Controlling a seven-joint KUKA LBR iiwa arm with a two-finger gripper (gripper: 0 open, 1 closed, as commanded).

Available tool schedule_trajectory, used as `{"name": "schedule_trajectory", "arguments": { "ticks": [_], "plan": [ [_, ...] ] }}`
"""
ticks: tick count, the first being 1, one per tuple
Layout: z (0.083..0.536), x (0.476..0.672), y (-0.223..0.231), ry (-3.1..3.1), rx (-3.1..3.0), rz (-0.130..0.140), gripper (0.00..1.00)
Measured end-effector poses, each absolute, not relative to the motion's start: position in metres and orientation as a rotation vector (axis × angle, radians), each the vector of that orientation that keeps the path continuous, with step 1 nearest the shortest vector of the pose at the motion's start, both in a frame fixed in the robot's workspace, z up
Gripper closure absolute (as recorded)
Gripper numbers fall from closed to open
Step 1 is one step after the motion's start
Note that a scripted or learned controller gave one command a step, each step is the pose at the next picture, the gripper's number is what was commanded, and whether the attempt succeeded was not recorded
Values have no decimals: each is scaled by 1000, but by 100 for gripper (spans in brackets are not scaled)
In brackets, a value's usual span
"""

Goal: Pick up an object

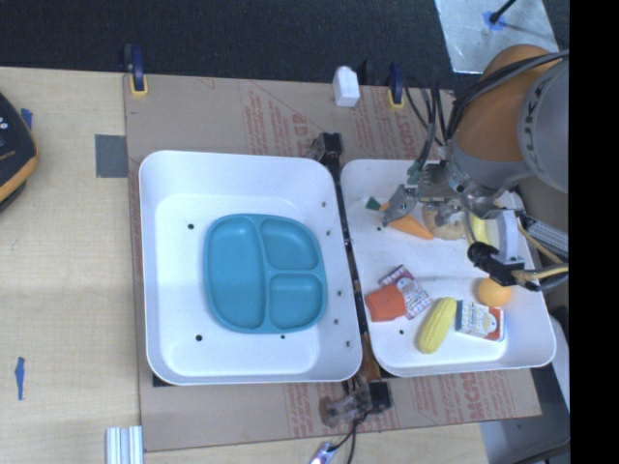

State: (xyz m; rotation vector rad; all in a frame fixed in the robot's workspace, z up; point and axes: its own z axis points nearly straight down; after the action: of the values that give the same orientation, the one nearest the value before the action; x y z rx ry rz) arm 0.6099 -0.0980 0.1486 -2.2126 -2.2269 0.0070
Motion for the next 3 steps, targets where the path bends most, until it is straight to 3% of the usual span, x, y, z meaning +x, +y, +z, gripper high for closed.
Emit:
{"name": "schedule_trajectory", "arguments": {
  "ticks": [1,2,3],
  "plan": [
    [94,636,-115,-2226,-2215,7,0],
    [92,656,-92,-2228,-2214,4,0],
    [103,657,-93,-2230,-2211,6,100]
  ]
}}
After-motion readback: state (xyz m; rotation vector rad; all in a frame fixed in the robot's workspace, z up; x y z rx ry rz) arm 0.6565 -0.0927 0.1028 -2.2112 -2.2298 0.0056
